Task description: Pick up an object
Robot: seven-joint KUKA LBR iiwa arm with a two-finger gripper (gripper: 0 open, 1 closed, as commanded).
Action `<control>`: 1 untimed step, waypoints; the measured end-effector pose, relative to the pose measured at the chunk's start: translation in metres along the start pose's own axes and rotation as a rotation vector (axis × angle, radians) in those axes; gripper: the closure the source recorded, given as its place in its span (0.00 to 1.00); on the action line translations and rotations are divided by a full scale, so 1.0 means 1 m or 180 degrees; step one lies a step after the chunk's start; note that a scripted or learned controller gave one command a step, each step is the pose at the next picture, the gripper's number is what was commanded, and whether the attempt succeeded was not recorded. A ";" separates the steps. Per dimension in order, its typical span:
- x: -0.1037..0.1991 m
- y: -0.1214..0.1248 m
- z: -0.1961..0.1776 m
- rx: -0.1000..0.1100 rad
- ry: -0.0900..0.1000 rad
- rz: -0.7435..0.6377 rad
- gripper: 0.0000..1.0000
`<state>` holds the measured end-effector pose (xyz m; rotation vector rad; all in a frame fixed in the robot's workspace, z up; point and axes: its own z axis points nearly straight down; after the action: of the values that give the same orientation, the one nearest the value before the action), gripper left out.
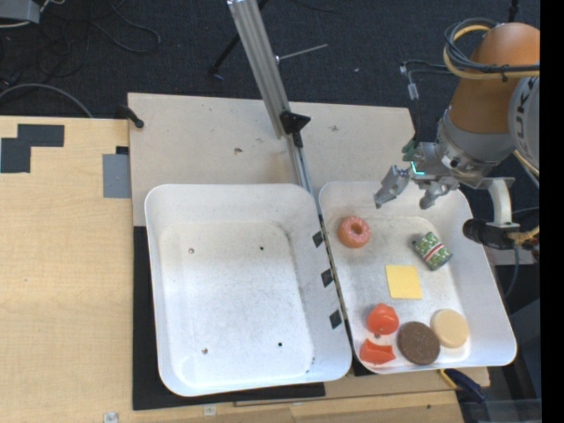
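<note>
Over the right bin point(493, 324), my gripper point(408, 192) hangs with its two fingers spread apart and nothing between them, above the bin's far rim. The left bin point(176, 236) beside it offers no target. Reading left to right across my bin: a pink doughnut point(354, 232) lies flat near the dividing edge, round and with no long axis to speak of; two red pieces point(381, 329) sit at the near left; a yellow square point(404, 281) lies flat in the middle; a brown disc point(418, 343) touches a cream disc point(449, 328) at the near rim; a small green packet point(432, 249) lies tilted, its long axis running from far left to near right. The doughnut looks my best pick, I judge: it stands apart from the rest, so I should centre over it, bracket its width and descend straight before closing.
</note>
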<state>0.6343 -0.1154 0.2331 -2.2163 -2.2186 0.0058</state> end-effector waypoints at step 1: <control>0.000 0.001 -0.002 -0.0013 -0.0002 -0.0002 0.00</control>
<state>0.6351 -0.1155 0.2355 -2.2180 -2.2217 0.0021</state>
